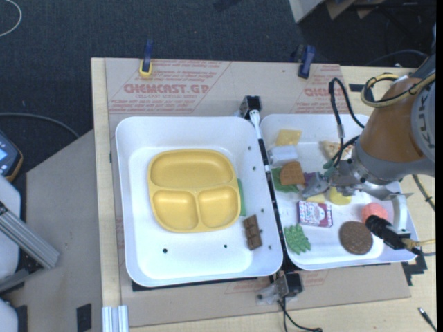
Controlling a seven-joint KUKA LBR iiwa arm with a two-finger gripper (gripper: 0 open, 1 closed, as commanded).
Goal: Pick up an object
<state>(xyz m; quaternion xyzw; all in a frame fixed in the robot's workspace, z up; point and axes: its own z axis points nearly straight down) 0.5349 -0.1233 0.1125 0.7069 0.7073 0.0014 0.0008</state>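
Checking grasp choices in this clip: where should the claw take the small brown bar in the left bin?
Probably across its narrow width at mid-length, coming straight down: the brown bar lies flat, long and slim, with some space along both long sides.

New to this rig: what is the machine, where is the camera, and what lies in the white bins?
One camera, fixed above the bench, looks down at a slant. The grey robot arm with an orange band reaches in from the picture's right; its gripper is low over the right white bin, among a brown square slab, a pink printed packet, a round brown disc and a green leafy piece. The left white bin holds a yellow three-compartment plate and a small brown ridged block. Whether the gripper holds anything cannot be told.
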